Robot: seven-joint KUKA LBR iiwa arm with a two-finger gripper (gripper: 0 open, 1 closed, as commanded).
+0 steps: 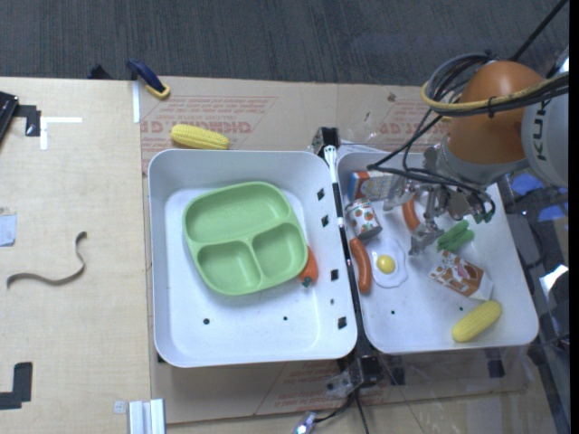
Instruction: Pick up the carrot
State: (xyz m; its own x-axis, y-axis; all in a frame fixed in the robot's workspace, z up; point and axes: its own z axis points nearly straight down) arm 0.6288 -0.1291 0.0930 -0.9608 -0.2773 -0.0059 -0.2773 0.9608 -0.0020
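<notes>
Closest to you, the left bin (pixel 181 333) has the carrot (pixel 310 267) wedged at the green plate's (pixel 244 236) 4 o'clock edge. Your gripper (pixel 423 235) is over the right bin (pixel 507 333); can't tell the jaws' state. You risk grabbing that lookalike orange sausage (pixel 363 266) instead.

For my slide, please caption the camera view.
Robot hand hovers over right white bin; small orange carrot lies beside green divided plate in left bin.

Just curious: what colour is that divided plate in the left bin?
Light green, seen in the camera view: divided plate.
</notes>
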